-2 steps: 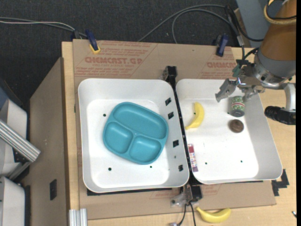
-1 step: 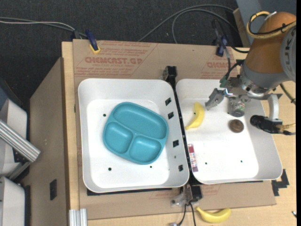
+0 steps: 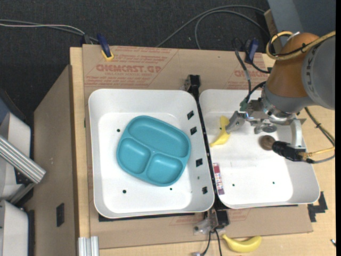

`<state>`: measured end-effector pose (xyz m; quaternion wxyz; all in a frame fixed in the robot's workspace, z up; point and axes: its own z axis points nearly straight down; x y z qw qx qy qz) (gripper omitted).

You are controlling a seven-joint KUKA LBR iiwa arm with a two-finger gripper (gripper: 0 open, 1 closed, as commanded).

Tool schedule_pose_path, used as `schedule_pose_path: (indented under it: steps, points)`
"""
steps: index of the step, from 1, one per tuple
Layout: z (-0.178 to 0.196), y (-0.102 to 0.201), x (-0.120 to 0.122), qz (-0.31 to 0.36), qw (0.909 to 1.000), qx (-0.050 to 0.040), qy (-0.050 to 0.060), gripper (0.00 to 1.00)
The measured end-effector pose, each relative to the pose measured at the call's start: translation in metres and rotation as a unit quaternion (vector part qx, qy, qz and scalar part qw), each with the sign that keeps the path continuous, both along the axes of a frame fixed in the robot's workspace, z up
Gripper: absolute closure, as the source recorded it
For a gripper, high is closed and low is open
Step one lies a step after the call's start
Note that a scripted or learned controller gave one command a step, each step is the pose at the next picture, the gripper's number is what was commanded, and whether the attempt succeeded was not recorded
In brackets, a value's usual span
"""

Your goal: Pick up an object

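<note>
The claw partly hides a banana; its grip cannot be told.

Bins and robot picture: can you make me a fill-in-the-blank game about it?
1. The teal plate has ___ compartments.
2. The plate lies in the ___ bin.
3. The yellow banana in the right bin lies close to the bin's ___ wall.
4. The arm has a band of ___ colour above the gripper.

Missing words: three; left; left; orange
</note>
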<state>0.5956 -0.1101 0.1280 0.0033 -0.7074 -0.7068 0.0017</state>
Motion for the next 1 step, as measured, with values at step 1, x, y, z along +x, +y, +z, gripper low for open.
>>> schedule_pose_path:
  steps: [1]
  points:
    - [-0.0359,0.0008,0.0043,0.001,1.0,0.0014,-0.006,0.0]
